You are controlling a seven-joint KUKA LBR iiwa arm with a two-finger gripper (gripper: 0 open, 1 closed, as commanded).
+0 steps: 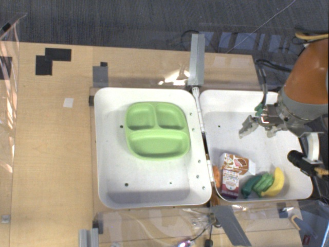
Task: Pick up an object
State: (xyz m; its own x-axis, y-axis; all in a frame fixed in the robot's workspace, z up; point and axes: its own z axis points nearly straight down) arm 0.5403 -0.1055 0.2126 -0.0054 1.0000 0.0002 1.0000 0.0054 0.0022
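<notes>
The wooden tabletop [51, 153] carried two shallow white bins side by side, and the left bin [110, 189] serves here as the landmark. In the middle of that bin lay a green divided plate [156, 129] with three compartments, two small ones on its far side and one long one on its near side. Touching the left bin's right wall stood the right bin [226, 112]. The grey arm with its orange band [308, 76] reached over the right bin's far-right part, well apart from the left bin. Its hand [258, 126] hung over bare white floor of the right bin, its fingers spread apart and grasping nothing. The objects to pick lay in the right bin's near part. Nearest the left bin, just past the shared wall, was a small food packet [234, 173] printed in red and white. Farther from the left bin lay a green toy vegetable [257, 183], and just beyond it, touching it, a yellow toy banana [277, 181]. All three sat nearer the camera than the hand and apart from it.
</notes>
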